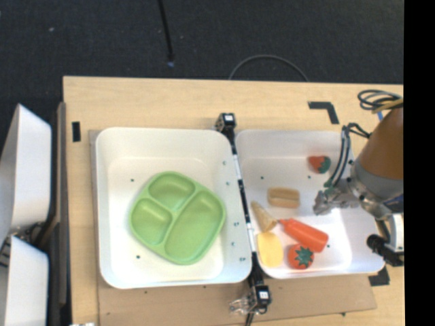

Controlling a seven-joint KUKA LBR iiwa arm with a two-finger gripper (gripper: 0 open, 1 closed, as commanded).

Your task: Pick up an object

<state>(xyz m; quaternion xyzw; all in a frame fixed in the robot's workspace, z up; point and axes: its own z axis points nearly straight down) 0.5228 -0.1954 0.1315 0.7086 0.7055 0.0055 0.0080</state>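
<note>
Left bin: holds a green divided plate, lying flat, a little toward 5 o'clock of the bin's middle.
Right bin: holds the pickable things. From its left: a cone-shaped piece at about 8 o'clock, a yellow piece just below it, a tan bread-like roll near the middle, an orange carrot at 5 o'clock, a red strawberry-like piece touching the carrot's underside, and a small red-and-green piece at 1 o'clock.
Gripper: at 3 o'clock of the right bin, low over its floor, nothing between its fingers; they look slightly parted, though the view is too coarse to be sure.
Step in hand: approach, nothing grasped yet.
Next move: likely toward the roll at its 9 o'clock or the carrot at its 7 o'clock; either needs the fingers straddling the piece before closing.
Surface: pale wooden bench, cables at its far right.
Room: dark carpet beyond, white boxes at far left.
</note>
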